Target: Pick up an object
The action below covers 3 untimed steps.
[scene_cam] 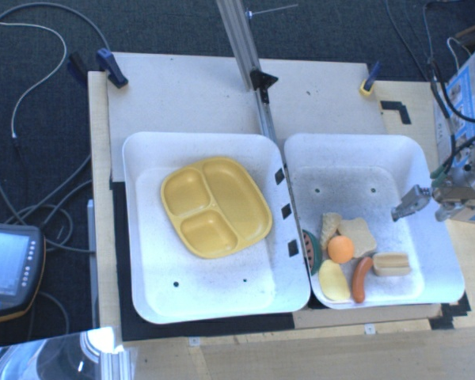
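gripper (409, 203) at right bin (356, 153) right edge | finger state: cannot tell | risk: toy food (352, 260) bunched in near corner, may slip or grab two

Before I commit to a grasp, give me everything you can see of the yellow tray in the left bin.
The yellow tray looks like smooth moulded plastic, with rounded corners and three compartments, all holding nothing. It lies flat, right way up, turned askew, on the floor of the left bin in its far half. Nothing else touches it.
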Each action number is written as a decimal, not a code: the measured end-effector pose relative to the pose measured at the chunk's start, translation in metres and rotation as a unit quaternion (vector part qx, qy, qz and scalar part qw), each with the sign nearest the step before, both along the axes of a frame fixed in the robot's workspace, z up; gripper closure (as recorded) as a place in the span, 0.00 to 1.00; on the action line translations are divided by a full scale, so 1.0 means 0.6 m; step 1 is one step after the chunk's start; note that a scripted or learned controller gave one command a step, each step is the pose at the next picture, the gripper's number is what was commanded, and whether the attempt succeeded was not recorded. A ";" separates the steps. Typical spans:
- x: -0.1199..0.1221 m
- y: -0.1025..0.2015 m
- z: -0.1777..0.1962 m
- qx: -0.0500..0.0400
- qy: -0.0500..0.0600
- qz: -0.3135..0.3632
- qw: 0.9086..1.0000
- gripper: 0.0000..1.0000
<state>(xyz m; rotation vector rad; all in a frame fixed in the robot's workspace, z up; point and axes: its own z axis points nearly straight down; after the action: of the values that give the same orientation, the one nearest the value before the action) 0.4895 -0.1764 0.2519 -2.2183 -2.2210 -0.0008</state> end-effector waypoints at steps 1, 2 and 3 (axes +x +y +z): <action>0.000 0.000 0.000 0.000 0.000 0.000 1.000 0.00; -0.005 -0.006 -0.103 0.001 0.003 -0.001 1.000 0.00; -0.012 -0.016 -0.205 0.001 0.003 -0.001 1.000 0.00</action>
<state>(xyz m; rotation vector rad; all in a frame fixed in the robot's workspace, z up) 0.4823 -0.1860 0.1288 -2.2166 -2.2149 0.0045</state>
